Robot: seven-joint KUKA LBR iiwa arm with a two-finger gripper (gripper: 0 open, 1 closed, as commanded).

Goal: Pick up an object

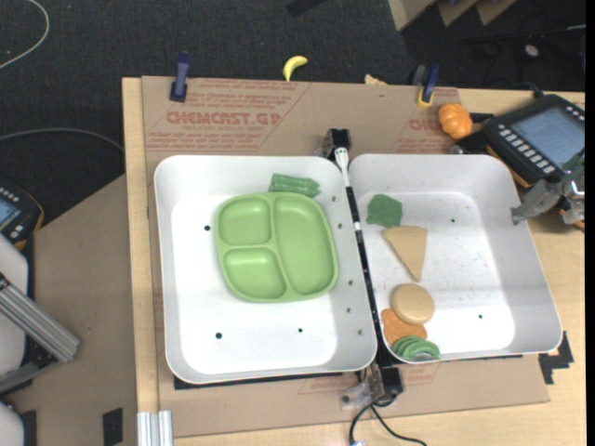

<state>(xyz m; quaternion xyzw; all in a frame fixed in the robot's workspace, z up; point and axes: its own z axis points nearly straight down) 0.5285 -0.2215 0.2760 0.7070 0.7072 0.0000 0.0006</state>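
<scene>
The things that could be picked up lie in the right bin (pixel 521 249), a shallow white tray with rounded corners and a faintly speckled floor, all gathered along its left side: a flat tan wedge (pixel 408 248) shaped like a slice of cheese, a crinkled dark green piece (pixel 384 210) above it near the top, and below it a smooth round tan disc (pixel 411 302) resting on an orange piece (pixel 398 326), with a ribbed green round slice (pixel 416 348) touching them at the bottom edge. The gripper (pixel 539 200) is at the bin's right rim, grey and metallic, with nothing visibly between its fingers; whether they are spread or closed I cannot tell. The left bin (pixel 181 249) holds a glossy light green divided plate (pixel 276 246) with three compartments and a small dark green block (pixel 295 186) just above it. Both bins sit on a brown cardboard sheet (pixel 232 110) printed in red with "CHEMCAST", held by blue clamps (pixel 179 76). A handheld controller with a screen (pixel 542 138) and a small orange ball-like object (pixel 456 119) lie at the upper right
</scene>
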